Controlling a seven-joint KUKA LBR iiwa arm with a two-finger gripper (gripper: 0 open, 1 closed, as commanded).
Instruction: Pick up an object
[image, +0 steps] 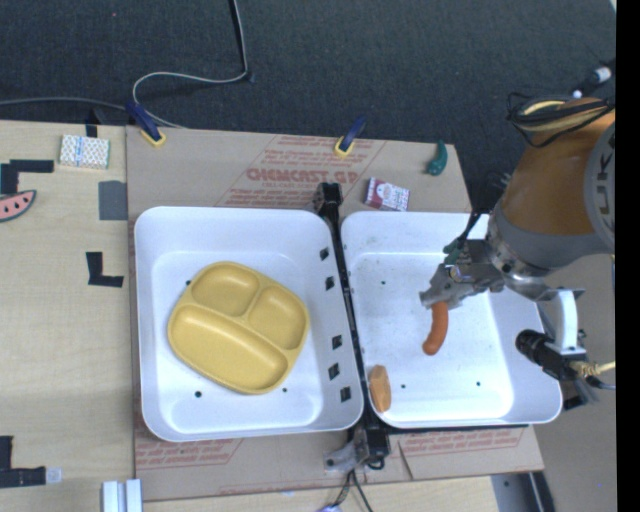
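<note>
At the near edge of the right bin (520, 410), close to the divider between the two bins, a small tan bread-like piece (380, 388) lies on the white floor. Further in, near the middle of that bin, an orange sausage (435, 330) hangs almost upright in the picture, its long axis running from the claw above down toward the near rim, with its rounded free end lowest and tipped slightly left. The top end of the sausage sits between the fingers of the gripper (447, 296), which is clenched around it; the fingers are closed narrow on that end, and the rest of the sausage is clear of them. Whether the lower end touches the bin floor cannot be told.

The left bin (160, 240) holds a yellow divided plate (238, 326), set at a slant, with one long compartment on its near side and two smaller ones behind.

Beyond the bins, on the cardboard, a small red and white packet (385, 194) lies just past the right bin's far rim.
</note>
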